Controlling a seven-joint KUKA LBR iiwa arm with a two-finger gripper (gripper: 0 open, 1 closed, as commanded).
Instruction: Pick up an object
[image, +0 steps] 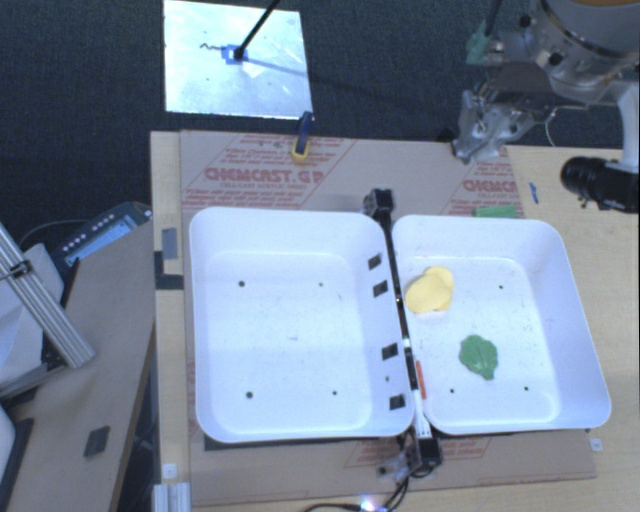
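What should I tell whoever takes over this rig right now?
Gripper: raised beyond the far edge of the right bin, holding nothing that I can see.
Yellow object: in the right bin, close to the divider side.
Green object: same bin, nearer the camera.
Done: nothing picked yet.
Left: descend on one object, grasp, lift.

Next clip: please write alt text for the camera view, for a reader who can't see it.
Two shallow white bins sit side by side on a bench; the right bin holds a yellow lump near its left wall and a green lump nearer its middle. The arm's tool hangs above the bench beyond the right bin's far edge, away from both lumps.
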